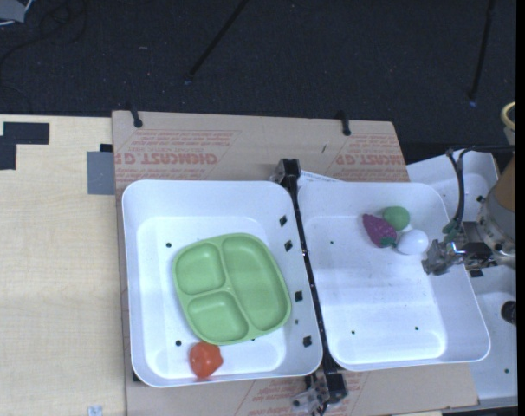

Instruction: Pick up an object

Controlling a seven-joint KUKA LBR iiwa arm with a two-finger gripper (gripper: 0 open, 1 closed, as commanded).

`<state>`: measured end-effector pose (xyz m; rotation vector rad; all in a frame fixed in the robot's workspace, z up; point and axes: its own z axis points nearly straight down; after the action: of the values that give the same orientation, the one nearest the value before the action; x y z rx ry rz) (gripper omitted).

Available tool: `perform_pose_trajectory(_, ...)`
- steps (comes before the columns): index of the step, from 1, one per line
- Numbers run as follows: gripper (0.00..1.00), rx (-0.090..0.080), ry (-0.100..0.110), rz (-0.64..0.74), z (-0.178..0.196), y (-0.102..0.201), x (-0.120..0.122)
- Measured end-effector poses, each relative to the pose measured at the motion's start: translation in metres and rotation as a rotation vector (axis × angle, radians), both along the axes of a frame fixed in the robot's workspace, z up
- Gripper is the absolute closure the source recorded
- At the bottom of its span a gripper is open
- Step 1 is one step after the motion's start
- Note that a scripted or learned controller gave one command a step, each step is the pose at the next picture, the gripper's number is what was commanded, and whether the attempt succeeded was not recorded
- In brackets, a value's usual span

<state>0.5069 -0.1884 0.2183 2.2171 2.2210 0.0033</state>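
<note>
In the right bin (pixel 392 345) three small objects lie together near the far right corner: a purple one (pixel 379 229), a green ball (pixel 396 217) and a white ball (pixel 411 242). My gripper (pixel 437 259) hangs over the right bin's right edge, just right of the white ball and a little below it in the view. In the left bin (pixel 150 232) lies a green divided plate (pixel 232 287), and a red-orange object (pixel 205 359) rests by that bin's front wall.
A black divider (pixel 304 276) runs between the two bins. Cardboard (pixel 254 150) lies under them. The arm's wrist and cables (pixel 479 241) sit at the right edge, beyond the right bin. A wooden bench top (pixel 46 276) stretches to the left.
</note>
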Motion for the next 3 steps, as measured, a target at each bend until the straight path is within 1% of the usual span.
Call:
perform_pose_trajectory(1,1.00,0.001,0.004,0.000,0.012,-0.001,0.000)
perform_pose_trajectory(2,1.00,0.004,0.007,0.003,0.001,0.053,0.011)
perform_pose_trajectory(3,1.00,0.004,0.007,0.004,-0.001,0.113,0.031)
